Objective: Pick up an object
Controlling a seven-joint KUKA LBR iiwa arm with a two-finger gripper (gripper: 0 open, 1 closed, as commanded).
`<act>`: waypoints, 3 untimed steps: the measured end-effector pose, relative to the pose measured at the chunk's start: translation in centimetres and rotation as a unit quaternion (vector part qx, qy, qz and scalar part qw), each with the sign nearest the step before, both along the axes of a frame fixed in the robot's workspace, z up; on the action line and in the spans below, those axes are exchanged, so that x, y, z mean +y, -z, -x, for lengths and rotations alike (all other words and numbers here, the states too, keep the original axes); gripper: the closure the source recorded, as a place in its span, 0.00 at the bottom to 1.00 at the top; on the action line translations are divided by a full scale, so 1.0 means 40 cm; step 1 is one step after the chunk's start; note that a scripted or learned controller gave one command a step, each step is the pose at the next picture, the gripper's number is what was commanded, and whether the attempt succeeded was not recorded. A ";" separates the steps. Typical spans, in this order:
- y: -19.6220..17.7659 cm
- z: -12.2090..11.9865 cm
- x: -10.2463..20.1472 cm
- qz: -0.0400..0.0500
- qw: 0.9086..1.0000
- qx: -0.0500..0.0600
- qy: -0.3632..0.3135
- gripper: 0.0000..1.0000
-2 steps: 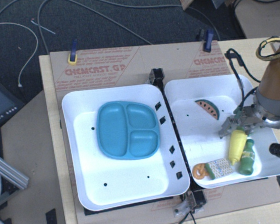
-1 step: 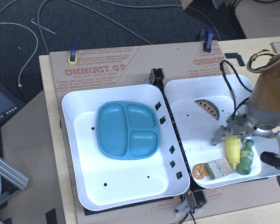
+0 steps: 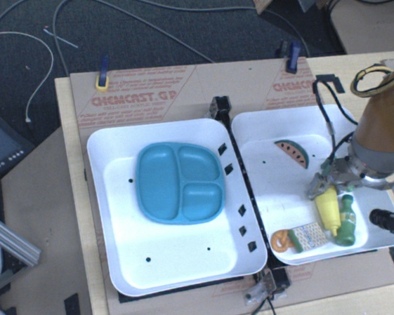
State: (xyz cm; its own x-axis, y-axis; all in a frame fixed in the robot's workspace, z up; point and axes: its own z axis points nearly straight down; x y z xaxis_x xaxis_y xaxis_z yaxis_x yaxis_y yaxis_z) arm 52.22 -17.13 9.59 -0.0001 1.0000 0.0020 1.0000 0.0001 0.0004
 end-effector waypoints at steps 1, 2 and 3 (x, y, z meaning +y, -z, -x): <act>-0.111 -0.014 -0.004 0.002 1.000 -0.002 0.000 1.00; -0.259 -0.015 -0.029 0.002 1.000 -0.003 0.000 1.00; -0.374 -0.009 -0.016 0.002 1.000 -0.003 -0.001 1.00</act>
